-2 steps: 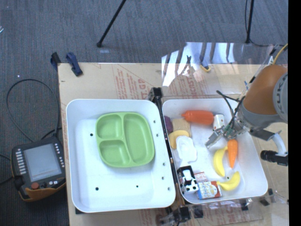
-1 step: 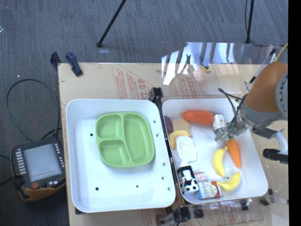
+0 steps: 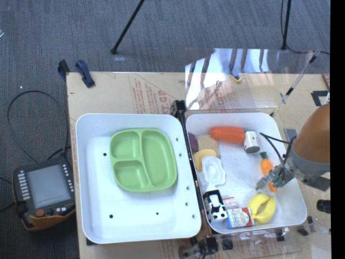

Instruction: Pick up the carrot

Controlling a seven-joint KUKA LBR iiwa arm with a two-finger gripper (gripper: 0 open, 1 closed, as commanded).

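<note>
Bins sit side by side on the brown cardboard-covered bench [image 3: 124, 93], seen from above at a slant. The left shallow white bin [image 3: 91, 198] holds a pale green plastic plate with three compartments [image 3: 144, 159], lying flat toward the bin's far half.

The right shallow white bin [image 3: 288, 209] is crowded. Along its far wall lies a large orange carrot-shaped toy [image 3: 227, 134], on its side, with a small grey and white can [image 3: 251, 142] just beside its right end. Near the bin's left wall there is a dark purple piece [image 3: 192, 142], a tan flat slab [image 3: 207, 143], a yellow rounded piece [image 3: 204, 157] and a white moulded piece [image 3: 214, 171] close together. At the near edge sit a black and white block [image 3: 215, 206], a small red and white carton [image 3: 237, 217] and a yellow banana [image 3: 261, 208], the carton touching the banana.

The small orange carrot with a green top [image 3: 266, 166] lies toward the bin's right side, between the can and the banana. The grey arm with its orange band [image 3: 319, 136] reaches in from the right, and its two-finger gripper [image 3: 270, 183] is down at the carrot's near end, touching or overlapping it. Whether its jaws are spread or pinching the carrot, I cannot tell.

On the carpet at left rests a grey handheld control pendant [image 3: 46, 188].
</note>
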